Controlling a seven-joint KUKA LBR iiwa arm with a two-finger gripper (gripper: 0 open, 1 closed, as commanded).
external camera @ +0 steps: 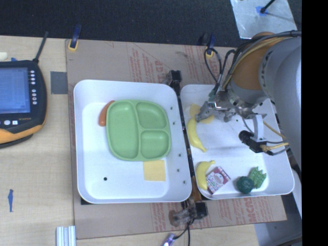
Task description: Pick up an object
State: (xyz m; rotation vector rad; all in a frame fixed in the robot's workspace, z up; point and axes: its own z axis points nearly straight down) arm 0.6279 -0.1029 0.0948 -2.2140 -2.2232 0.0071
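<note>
Hand [209,114] low in right bin [279,188], at its upper-left corner, over banana [195,134]. Grip state: cannot tell. Second banana [203,172], packet [217,180], broccoli [251,181] along front edge.

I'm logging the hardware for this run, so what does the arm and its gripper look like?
The arm is bulky, rounded and grey, with an orange band above the wrist. Dark cables run down its side to a small grey metal gripper. A black fitting with yellow wiring sticks out beside it.
</note>
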